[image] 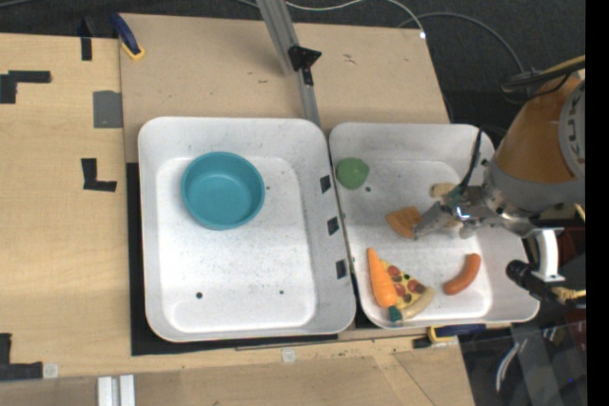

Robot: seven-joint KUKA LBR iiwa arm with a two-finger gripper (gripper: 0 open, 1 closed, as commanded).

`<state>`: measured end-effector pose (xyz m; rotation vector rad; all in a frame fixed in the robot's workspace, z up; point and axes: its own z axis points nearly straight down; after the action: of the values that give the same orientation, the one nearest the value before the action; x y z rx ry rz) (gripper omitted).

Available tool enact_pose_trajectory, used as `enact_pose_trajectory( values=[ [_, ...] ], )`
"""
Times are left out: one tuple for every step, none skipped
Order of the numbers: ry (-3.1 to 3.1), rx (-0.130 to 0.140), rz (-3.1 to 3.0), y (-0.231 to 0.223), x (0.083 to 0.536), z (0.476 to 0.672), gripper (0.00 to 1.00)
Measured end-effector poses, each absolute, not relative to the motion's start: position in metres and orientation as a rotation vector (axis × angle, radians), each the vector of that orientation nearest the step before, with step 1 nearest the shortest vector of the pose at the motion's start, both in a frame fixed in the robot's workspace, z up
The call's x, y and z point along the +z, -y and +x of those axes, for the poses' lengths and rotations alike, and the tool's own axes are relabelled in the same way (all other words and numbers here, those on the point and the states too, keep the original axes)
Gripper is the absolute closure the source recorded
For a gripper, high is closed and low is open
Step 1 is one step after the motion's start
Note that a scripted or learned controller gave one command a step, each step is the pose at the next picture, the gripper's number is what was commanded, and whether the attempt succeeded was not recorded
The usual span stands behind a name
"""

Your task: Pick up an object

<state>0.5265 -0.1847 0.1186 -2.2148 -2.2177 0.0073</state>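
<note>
The right bin (400, 140) holds several toy foods: a green ball (352, 172) near its left wall, an orange wedge (404, 222) in the middle, a carrot (382, 277) and a pizza slice (412, 292) at the front, and a sausage (462, 274) at the front right. My gripper (440, 218) is low in this bin, just right of the orange wedge, its tips close to or touching the wedge. A blue bowl (223, 190) sits in the left bin (162, 233).
The arm's orange band and grey wrist (542, 157) cover the right bin's right edge. A metal pole (271, 0) slants across the back of the bench. Black clips (330, 223) sit on the wall between the bins.
</note>
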Motion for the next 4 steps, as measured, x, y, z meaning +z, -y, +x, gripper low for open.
enact_pose_trajectory(
  values=[
    [2.222, 0.002, -2.216, 0.185, 0.132, 0.528, 1.0],
    [2.227, -0.004, -2.221, 0.176, 0.191, 0.531, 1.0],
    [2.225, -0.003, -2.224, 0.184, 0.241, 0.526, 1.0],
    [2.225, -0.001, -2.221, 0.184, 0.274, 0.527, 1.0]
  ],
)
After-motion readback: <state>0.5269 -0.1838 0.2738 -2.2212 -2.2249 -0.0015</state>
